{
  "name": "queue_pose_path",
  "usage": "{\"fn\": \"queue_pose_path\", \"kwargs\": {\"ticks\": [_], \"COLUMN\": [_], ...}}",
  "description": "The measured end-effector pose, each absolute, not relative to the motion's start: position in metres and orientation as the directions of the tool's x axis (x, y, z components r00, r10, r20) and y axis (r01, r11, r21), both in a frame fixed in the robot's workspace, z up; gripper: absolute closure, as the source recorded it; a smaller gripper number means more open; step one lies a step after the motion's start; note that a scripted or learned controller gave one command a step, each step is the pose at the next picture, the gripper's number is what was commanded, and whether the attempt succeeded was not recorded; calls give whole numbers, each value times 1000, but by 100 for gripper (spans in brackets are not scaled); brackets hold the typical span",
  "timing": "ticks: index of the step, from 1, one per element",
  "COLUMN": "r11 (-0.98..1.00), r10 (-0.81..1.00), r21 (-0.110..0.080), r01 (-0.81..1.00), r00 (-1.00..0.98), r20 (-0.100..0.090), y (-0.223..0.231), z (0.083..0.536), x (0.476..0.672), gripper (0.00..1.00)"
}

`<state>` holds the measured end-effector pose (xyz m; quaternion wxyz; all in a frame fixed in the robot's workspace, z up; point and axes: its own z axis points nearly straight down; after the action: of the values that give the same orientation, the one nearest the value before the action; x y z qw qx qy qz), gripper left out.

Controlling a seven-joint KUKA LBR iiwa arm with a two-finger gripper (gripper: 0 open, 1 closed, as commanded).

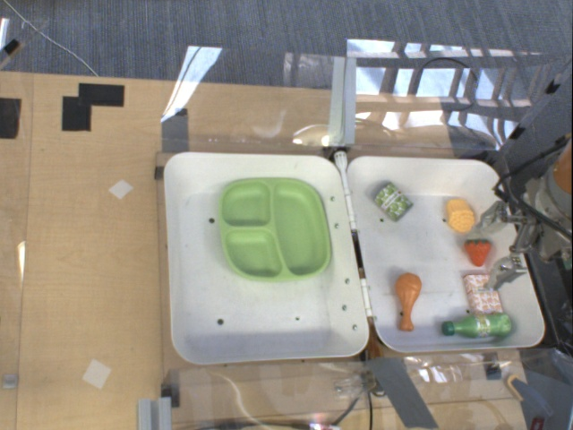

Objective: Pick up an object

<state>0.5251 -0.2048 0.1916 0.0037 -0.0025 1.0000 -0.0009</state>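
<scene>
Gripper (501, 243) at the right edge of the right bin (421, 170), fingers spread apart with nothing between them.

Fingertips sit low over the bin: one up near the orange round piece (460, 215), one down by the pink packet (482, 294). A red strawberry toy (479, 252) lies just to the gripper's left, roughly level with the gap between the fingers but outside it. The orange round piece is up and to the gripper's left. The pink packet is just below, and below that again a green bottle (477, 327) lies on its side against the near rim. Further left, an orange drumstick toy (408, 299) and, higher up, a small green can (392, 201). Well to the left, the left bin (192, 330) carries a green divided plate (272, 228).
</scene>
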Motion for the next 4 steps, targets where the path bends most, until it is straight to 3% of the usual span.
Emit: {"fn": "queue_pose_path", "kwargs": {"ticks": [1,2,3,4], "r11": [993,992,992,999], "r10": [-116,-124,129,-40], "r21": [-7,-10,-1,-2], "r01": [-116,-124,129,-40], "r00": [-993,-992,-992,-999], "r20": [-17,-27,-17,-8], "y": [-203,-201,-162,-135], "z": [91,105,91,126], "x": [573,577,552,496], "gripper": [0,100,100,100]}}
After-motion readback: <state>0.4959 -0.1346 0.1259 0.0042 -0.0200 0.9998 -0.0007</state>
